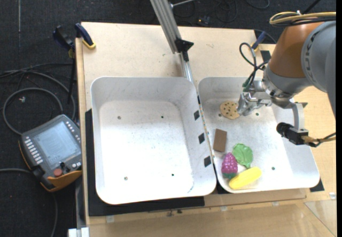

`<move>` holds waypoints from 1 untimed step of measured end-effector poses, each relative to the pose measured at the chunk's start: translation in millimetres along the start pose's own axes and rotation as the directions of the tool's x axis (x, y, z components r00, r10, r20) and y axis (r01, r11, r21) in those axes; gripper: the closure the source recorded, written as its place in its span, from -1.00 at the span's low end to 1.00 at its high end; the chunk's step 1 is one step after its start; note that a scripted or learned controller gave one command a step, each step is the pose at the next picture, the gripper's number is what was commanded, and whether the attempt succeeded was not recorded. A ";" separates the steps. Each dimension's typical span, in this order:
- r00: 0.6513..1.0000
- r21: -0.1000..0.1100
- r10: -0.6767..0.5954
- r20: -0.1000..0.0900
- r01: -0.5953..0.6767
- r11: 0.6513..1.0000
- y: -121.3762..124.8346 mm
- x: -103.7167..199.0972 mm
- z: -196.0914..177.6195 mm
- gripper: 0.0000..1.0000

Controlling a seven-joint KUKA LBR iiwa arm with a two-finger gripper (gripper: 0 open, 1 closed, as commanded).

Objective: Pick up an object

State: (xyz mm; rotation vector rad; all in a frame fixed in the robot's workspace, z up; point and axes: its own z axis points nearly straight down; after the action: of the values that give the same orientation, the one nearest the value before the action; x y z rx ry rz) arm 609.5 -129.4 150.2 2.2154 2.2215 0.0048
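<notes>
Gripper (247,105) parked right beside the cookie (230,109) in the right bin (299,169), cookie just off to its left.

Can't tell how wide the tool is set from up here, too small and tucked under the wrist, and nothing visibly caught in it. Round flat cookie, so no long axis to line up with; probably just needs a small nudge left and down. Also in the right bin, near the front: brown block (219,140), purple grapes (230,164), green leafy piece (243,154), yellow corn (245,178) lying slanted. Left bin (107,89) bare white with a few specks.
</notes>
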 end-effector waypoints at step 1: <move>1.000 -0.002 -0.001 0.001 0.001 1.000 3.3 0.2 -64.3 1.00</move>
State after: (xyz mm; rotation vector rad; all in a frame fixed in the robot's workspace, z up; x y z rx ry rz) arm 612.4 -129.1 214.5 2.2131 2.2205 0.0063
